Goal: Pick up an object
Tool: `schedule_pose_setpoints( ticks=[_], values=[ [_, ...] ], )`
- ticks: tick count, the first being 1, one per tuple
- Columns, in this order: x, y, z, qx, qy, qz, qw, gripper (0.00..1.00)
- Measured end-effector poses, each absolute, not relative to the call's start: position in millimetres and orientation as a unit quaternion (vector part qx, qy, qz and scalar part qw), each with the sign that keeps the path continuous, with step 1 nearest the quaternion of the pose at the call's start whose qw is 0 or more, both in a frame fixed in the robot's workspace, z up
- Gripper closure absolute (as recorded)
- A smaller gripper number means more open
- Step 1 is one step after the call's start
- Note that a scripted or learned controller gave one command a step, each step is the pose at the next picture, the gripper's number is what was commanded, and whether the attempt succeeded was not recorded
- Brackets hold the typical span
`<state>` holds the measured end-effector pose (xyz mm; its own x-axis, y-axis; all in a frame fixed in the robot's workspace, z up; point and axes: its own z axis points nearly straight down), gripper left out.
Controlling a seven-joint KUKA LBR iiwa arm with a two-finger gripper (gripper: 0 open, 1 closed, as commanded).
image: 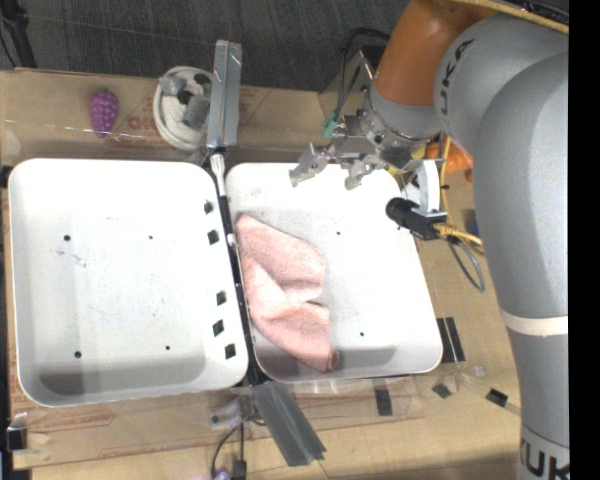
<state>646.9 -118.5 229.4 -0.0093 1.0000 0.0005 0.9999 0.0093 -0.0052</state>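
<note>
One pink towel (285, 293) lies crumpled in the right bin (400, 308); the tool (332, 171) hovers released, apart, at the bin's far rim.

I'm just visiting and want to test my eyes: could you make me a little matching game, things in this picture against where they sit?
Things:
1. pink cloth
2. purple grape bunch
3. coil of white rope
4. gripper

Places:
A. on the bench beyond the left bin, near the far-left corner
B. above the far edge of the right bin
C. lying inside the right bin, against its left wall
D. on the bench beyond the bins, beside the upright metal divider

Pairs: 1-C, 2-A, 3-D, 4-B
</note>
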Motion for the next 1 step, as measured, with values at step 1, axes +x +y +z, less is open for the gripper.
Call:
schedule_pose_setpoints(
  ticks=[1],
  values=[
    [601.5,-150.2,133.3,-0.615,-0.788,0.0012,0.002,0.00]
  ],
)
